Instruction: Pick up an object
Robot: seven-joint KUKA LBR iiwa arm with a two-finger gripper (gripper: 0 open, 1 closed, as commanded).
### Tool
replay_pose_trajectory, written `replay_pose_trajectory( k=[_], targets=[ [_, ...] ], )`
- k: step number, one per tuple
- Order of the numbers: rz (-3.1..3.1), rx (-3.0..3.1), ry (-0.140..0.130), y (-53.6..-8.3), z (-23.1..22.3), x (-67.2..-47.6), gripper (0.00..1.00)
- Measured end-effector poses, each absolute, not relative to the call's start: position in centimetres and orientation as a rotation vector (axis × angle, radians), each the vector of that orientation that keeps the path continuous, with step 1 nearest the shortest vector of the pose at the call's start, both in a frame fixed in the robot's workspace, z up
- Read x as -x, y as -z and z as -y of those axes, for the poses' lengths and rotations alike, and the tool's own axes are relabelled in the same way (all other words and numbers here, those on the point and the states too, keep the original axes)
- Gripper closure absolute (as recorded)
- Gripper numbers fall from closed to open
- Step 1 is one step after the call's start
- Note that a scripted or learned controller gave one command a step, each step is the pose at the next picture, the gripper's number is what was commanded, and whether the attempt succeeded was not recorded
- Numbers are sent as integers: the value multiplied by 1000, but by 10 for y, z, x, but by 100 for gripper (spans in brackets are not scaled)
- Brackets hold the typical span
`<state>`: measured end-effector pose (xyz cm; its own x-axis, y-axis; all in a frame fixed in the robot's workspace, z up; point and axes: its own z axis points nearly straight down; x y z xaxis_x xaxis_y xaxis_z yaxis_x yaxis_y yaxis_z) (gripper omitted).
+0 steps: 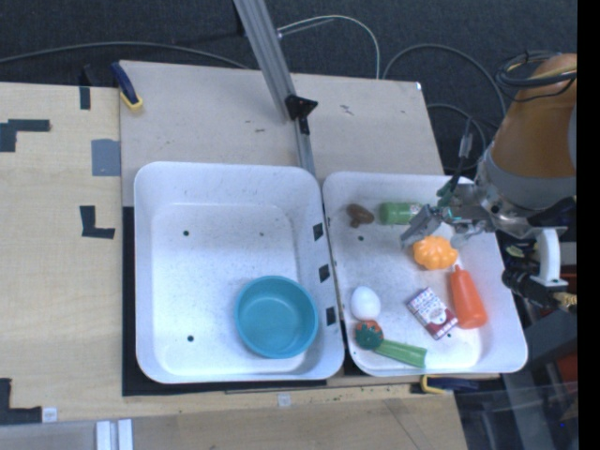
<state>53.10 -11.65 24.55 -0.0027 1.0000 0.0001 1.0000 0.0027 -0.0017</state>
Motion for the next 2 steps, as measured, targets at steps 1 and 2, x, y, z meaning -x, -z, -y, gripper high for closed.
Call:
replay_pose_trajectory(
  k=[1,2],
  targets=[
    [2224,2217,-2,-246,117,-531,0],
    [2218,2215,-8,-184,109,-532,0]
  ],
)
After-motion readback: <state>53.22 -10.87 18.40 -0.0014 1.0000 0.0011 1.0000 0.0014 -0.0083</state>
